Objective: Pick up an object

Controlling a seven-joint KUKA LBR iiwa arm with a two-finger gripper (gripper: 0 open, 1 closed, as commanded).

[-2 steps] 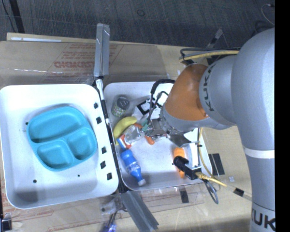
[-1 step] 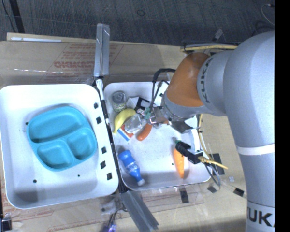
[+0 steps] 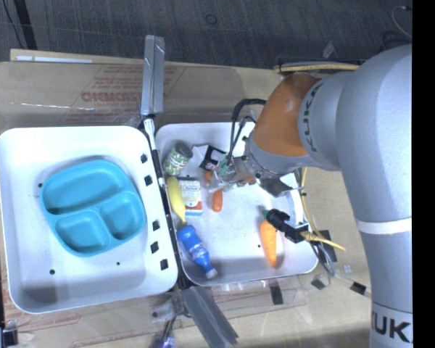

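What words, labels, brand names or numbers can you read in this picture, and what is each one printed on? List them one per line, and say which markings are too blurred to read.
"KUK", white letters cut off at the frame's edge, on the grey arm.
Red print on the cardboard sheet behind the bins: too faint to read.
Label on the small carton in the right bin: too small to read.
Label on the blue bottle: blurred.
Label on the can: unreadable.
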